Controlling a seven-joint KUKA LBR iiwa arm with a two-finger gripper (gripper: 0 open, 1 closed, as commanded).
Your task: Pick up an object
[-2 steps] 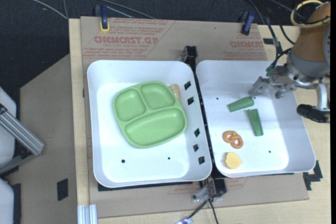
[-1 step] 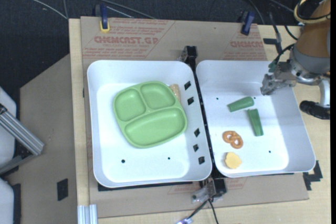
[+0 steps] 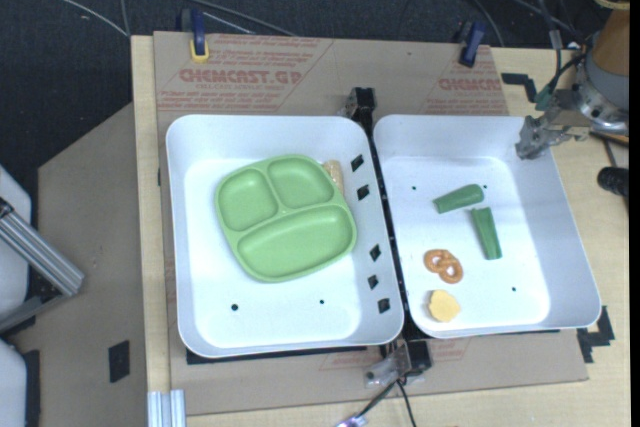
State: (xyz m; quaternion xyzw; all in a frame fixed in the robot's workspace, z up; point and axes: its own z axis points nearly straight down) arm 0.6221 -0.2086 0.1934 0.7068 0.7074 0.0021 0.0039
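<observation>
Camera view: my gripper (image 3: 531,143) hangs over the right bin's (image 3: 560,245) far corner, its opening impossible to judge. I'd target the nearer green stick (image 3: 486,233), descending squarely across its width.

Two white bins: the left bin (image 3: 190,215) and the right bin (image 3: 560,245). One green divided plate (image 3: 286,217). Two green sticks: one (image 3: 458,199), another (image 3: 486,233). One pretzel (image 3: 442,264). One yellow round piece (image 3: 444,305). Two blue clamps (image 3: 199,35), (image 3: 470,41).
</observation>
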